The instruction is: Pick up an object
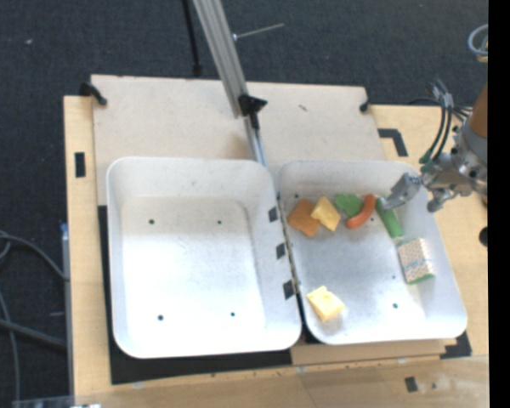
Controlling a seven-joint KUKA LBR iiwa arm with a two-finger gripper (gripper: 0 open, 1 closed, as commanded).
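The right bin (442,313) holds several small objects. An orange chunk (303,217), a yellow wedge (326,213), a green piece (348,203) and an orange-red carrot-like piece (361,213) lie in a row near its far side. A green stick (390,220) lies beside them, a speckled block (416,259) rests near the right wall, and a yellow block (325,303) sits near the front left. My gripper (417,197) hangs over the bin's far right corner, just above the green stick's upper end. It is open, with nothing between its fingers.
The left bin (119,228) stands beside the right one, sharing a middle rim. A slanted metal pole (225,53) rises behind the bins. Cables (444,134) trail along the arm at the right edge.
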